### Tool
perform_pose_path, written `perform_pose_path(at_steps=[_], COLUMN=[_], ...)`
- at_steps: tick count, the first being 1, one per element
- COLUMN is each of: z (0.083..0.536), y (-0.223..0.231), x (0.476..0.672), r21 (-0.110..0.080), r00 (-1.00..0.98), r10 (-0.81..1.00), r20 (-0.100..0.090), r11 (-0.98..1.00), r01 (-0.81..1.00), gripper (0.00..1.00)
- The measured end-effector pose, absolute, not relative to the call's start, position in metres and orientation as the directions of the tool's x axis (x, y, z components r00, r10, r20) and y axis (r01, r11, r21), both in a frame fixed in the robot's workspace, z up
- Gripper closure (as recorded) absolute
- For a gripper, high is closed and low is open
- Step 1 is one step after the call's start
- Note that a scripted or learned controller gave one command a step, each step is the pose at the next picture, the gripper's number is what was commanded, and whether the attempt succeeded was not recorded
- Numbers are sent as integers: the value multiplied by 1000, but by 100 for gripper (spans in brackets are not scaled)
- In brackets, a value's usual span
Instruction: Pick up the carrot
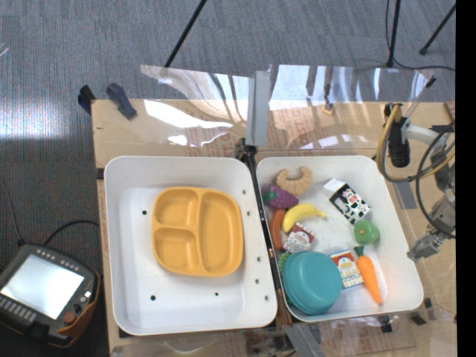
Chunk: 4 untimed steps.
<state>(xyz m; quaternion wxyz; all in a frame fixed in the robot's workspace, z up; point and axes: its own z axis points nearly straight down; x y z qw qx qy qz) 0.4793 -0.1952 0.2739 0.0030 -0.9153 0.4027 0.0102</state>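
Well, carrot point(370, 277) (orange) lies near right bin point(398, 222) wall.

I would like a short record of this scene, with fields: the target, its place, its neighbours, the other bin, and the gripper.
target: carrot
place: right bin, near its front right corner, lying flat, leafy end toward the back
neighbours: green apple behind it; small carton to its left; teal bowl further left
other bin: left bin holds a yellow divided plate
gripper: gripper at the right, outside the right bin's wall, not over the carrot; nothing seen in it
task state: carrot not yet picked up
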Motion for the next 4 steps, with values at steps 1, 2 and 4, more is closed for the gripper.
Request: perform_pose_path(at_steps=[1,2,4], z=[392,250,261], y=[-203,-173,-208], x=[534,529,512], r21=[-6,-3,-10], r00=[780,860,967], r10=[-626,-509,-255], r20=[4,-19,-13], r11=[-780,-860,-967], r01=[-626,-509,-255], gripper=[100,100,100])
